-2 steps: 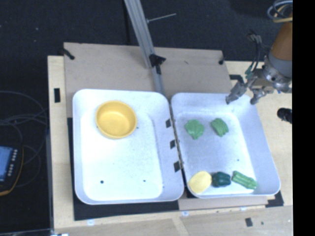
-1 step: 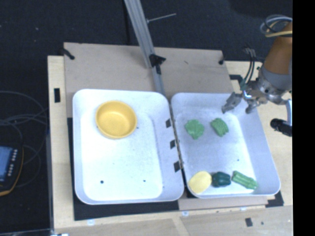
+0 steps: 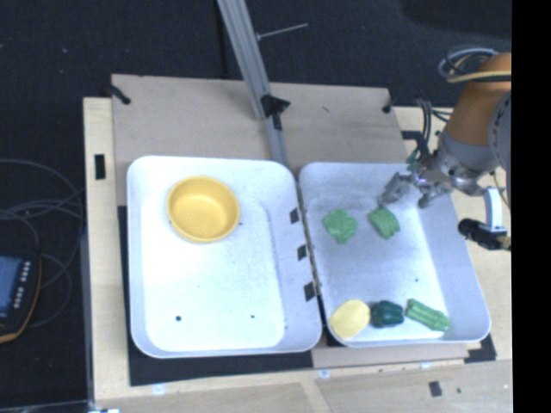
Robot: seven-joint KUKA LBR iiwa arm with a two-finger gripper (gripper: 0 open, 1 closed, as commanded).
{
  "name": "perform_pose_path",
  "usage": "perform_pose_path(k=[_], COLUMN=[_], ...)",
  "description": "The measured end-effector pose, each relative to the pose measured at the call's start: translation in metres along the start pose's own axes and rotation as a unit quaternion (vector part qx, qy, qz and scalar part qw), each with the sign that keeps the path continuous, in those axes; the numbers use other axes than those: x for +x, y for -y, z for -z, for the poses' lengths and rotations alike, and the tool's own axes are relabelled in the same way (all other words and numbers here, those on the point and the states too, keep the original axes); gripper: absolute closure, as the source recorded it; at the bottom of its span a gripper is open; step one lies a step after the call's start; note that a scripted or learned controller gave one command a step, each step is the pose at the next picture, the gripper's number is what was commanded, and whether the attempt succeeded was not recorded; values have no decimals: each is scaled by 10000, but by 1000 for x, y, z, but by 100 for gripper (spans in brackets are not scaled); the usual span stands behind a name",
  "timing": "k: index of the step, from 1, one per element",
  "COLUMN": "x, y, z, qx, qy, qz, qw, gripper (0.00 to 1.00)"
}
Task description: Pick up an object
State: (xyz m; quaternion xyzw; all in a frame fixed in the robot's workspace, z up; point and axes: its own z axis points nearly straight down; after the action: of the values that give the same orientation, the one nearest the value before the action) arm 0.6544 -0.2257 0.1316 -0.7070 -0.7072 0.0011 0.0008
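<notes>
From above, the gripper (image 3: 406, 190) hangs over the far part of the right bin (image 3: 448, 256), its jaws spread open with nothing between them. Just near it lies a light green piece (image 3: 384, 222), with a second green lump (image 3: 340, 225) beside that. Along the bin's near edge sit a yellow lemon-like object (image 3: 349, 317), a dark green object (image 3: 386, 314) and a green pepper-like piece (image 3: 427, 315). A yellow bowl (image 3: 203, 208) rests in the left bin's (image 3: 215, 317) far-left corner.

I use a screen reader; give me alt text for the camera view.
A grey arm's gripper hovers open above a green piece in the right bin, which also holds four other toy foods. The left bin holds a yellow bowl.
</notes>
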Motion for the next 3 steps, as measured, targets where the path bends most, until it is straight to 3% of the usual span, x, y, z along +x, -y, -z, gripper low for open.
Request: perform_pose_path(k=[1,3], x=[-1,6], y=[-1,-6], z=[14,125], qx=[-26,-41], qy=[10,4], qz=[1,-1], qw=[10000,10000], gripper=[100,100])
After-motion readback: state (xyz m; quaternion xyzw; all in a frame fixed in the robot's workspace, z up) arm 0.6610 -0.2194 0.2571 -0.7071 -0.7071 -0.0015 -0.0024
